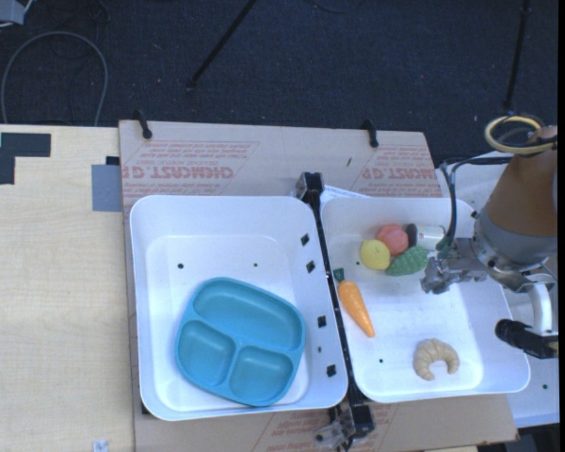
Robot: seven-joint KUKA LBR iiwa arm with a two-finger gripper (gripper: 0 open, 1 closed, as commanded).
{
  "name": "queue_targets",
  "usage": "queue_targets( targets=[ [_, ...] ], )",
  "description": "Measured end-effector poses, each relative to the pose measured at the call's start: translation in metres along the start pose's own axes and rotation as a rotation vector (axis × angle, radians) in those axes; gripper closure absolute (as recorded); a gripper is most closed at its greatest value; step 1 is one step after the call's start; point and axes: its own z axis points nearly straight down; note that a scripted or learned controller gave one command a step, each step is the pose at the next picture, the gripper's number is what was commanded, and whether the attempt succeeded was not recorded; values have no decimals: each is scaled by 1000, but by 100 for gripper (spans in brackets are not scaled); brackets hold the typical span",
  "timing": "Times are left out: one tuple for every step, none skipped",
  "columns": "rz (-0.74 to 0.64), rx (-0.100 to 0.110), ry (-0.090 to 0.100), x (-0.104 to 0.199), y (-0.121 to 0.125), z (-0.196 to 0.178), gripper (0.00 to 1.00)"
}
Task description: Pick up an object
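Right white bin point(494, 370): gripper point(437, 277) low, just beside green toy point(408, 261).

- Left bin point(160, 243) has a blue divided plate point(240, 340) sitting in it.
- Right bin point(494, 370): carrot point(356, 308) at 9 o'clock, croissant point(436, 358) at 5, yellow, red and green toys up top.
- Pincer point(439, 279) hangs just beside the green one point(407, 261).

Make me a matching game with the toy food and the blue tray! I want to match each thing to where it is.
Things:
1. blue tray
2. carrot
3. croissant
4. yellow lemon

Places:
A. near the right bin's front edge
B. in the left bin
C. right bin, by the divider
D. beside the pink and green toys

Pairs: 1-B, 2-C, 3-A, 4-D
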Motion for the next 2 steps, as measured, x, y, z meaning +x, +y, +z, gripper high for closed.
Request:
queue_targets(
  targets=[
    [0,-1,0,5,9,-56,100],
    [0,1,0,1,15,-100,100]
  ],
)
